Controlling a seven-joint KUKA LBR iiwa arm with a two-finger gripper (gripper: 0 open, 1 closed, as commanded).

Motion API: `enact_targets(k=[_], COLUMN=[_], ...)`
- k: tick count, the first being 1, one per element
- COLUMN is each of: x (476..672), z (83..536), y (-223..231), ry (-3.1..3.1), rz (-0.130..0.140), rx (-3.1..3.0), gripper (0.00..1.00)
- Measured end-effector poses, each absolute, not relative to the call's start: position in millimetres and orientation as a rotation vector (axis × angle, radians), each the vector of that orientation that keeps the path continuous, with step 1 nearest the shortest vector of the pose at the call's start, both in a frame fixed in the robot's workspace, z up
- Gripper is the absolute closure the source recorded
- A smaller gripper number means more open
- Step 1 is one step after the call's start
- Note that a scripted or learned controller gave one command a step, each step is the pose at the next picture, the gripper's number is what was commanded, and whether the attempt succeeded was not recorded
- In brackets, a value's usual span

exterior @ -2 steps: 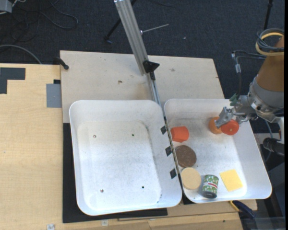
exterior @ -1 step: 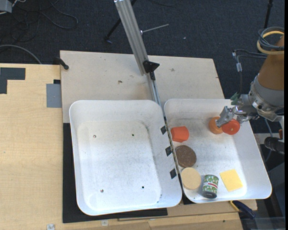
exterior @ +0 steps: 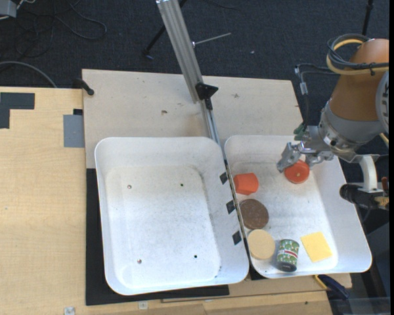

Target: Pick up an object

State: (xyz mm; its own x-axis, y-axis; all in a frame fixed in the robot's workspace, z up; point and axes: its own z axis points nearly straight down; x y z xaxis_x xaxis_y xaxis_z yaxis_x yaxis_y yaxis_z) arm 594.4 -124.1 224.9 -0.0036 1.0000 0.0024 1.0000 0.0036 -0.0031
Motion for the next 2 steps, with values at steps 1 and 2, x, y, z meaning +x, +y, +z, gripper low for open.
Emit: enact_targets(k=[1,2], x=[603.9,613.2], z=[215.0,207.8], y=[-74.3,-23.0], ry=[-2.222,-2.223], rz=[0.002,0.002], rx=[-2.214,-2.214], gripper=[1.0,1.0])
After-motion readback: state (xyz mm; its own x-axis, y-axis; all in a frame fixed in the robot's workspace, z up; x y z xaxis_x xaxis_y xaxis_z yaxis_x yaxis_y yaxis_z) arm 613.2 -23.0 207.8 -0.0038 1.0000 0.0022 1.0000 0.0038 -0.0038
